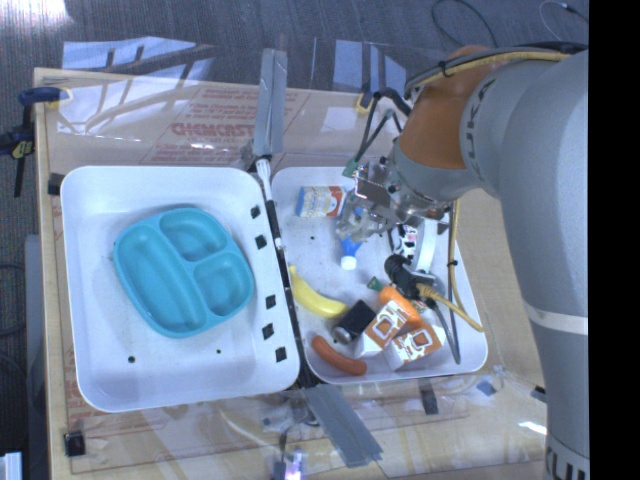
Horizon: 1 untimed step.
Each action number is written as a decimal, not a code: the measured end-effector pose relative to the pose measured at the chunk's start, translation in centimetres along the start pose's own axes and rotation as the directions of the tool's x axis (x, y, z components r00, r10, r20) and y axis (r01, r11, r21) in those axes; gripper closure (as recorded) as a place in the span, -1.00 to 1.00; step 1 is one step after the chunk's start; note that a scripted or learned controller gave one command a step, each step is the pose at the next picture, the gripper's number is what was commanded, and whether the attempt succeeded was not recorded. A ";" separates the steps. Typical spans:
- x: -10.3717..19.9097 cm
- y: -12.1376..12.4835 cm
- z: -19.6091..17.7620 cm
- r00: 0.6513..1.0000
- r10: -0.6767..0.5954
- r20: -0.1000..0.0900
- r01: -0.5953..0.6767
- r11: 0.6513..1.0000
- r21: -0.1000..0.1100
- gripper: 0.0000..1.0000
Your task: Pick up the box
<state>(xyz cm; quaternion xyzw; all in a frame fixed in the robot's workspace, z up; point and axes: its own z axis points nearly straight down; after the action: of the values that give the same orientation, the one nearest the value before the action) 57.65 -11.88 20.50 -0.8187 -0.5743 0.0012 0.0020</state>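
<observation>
A small white carton box (318,201) with blue and red print lies at the back left of the right bin (470,353). An orange and white box (403,331) rests near that bin's front right corner. My gripper (363,220) hangs low over the back middle of the right bin, just right of the white carton and well behind the orange box. Directly under it lies a small clear bottle with a blue cap (348,255). The wrist hides what is between the gripper's tips.
A yellow banana (314,297), a black object (352,321) and a red sausage (338,356) lie in the right bin's front left. A blue divided plate (184,269) lies in the left bin (90,368). Cables hang from the wrist over the right bin's right side.
</observation>
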 end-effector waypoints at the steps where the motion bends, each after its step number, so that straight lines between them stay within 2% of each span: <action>1: 4.0 1.4 -2.3 0.974 0.225 0.001 -0.225 0.974 -0.001 1.00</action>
<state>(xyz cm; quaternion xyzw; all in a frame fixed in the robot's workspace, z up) 60.29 -8.61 22.82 -0.8785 -0.4777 0.0015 0.0013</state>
